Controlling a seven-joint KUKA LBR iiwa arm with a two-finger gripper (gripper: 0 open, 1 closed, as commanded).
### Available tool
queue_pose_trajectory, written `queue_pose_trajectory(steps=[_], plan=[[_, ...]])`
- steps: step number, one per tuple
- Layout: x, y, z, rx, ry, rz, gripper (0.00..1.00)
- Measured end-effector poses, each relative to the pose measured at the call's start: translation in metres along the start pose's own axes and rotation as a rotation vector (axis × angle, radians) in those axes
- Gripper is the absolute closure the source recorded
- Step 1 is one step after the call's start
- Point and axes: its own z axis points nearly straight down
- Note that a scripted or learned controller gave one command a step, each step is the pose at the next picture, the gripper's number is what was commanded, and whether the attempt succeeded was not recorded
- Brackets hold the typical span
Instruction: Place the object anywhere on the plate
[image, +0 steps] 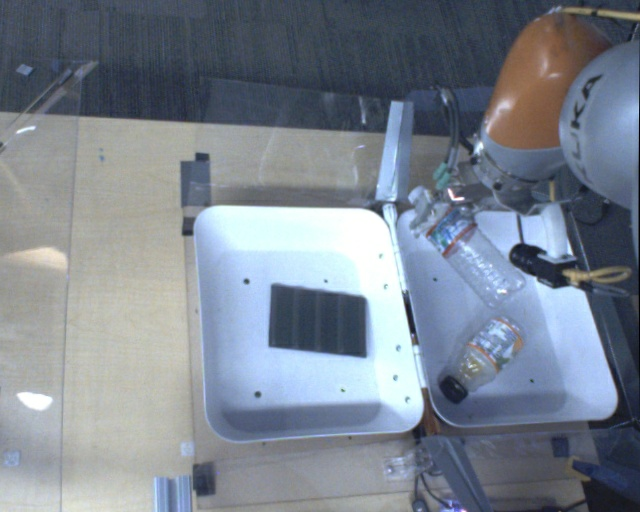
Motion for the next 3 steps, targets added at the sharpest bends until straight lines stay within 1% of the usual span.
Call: queue_pose_trajectory(steps=[3], plan=[[0.002, 0.005, -0.033, -0.017, -0.001, -0.014, 1.0]])
